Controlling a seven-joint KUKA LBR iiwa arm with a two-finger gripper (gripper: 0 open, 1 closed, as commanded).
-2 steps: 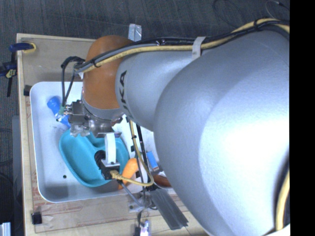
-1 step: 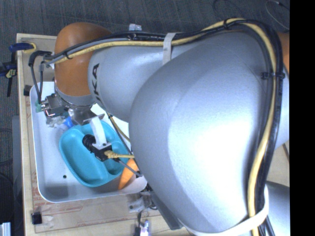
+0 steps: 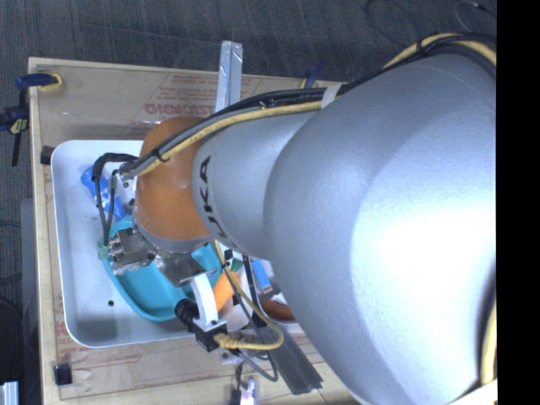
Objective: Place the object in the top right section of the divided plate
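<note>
Grey arm [image 3: 354, 218] fills right + centre, reaching in from right over left bin [image 3: 72, 251]. Orange band [image 3: 169, 184] above wrist, black/yellow cables [image 3: 253, 108] running along it. Wrist hardware [image 3: 126, 247] low over bin interior; fingers hidden. Teal plate [image 3: 156, 298] in bin, mostly under arm, rim showing near bin's front wall. Blue item [image 3: 89, 180] at bin's back left, partly behind cables. Orange item [image 3: 221, 292] + brown item [image 3: 278, 310] peek out under arm, identity unclear. Blue clamp [image 3: 34, 81] at bench's back-left corner.
</note>
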